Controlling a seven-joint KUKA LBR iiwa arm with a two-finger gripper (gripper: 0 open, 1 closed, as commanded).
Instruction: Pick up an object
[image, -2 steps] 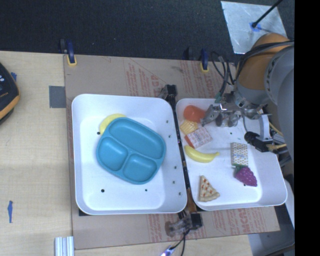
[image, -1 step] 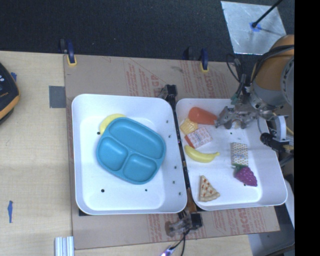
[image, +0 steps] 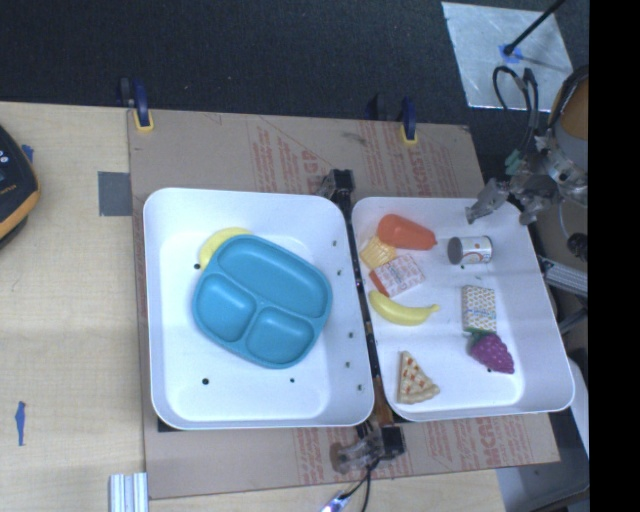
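The right bin (image: 552, 330) is the landmark here. Inside it, near its far wall, lies an orange carrot-like toy (image: 406, 232), and just beside it, toward the middle seam, sit a small yellow block (image: 376, 251) and a printed packet (image: 400, 273), which touch each other. Below the packet a yellow banana (image: 402, 310) lies across the bin floor. Near the front wall of this bin rests a pizza slice (image: 415, 379). On the far right side a small grey can (image: 470, 249) lies on its side; below it stands a patterned box (image: 479, 306), and a purple grape bunch (image: 492, 352) is just in front of that box.

The gripper (image: 497, 203) hangs over the far right corner of the right bin, near the can but apart from it. Nothing is seen between its fingers; whether they are spread or pressed together I cannot tell.

To the left of the right bin, the left bin (image: 170, 380) holds a blue divided plate (image: 262, 300), which covers most of a yellow dish (image: 222, 242).
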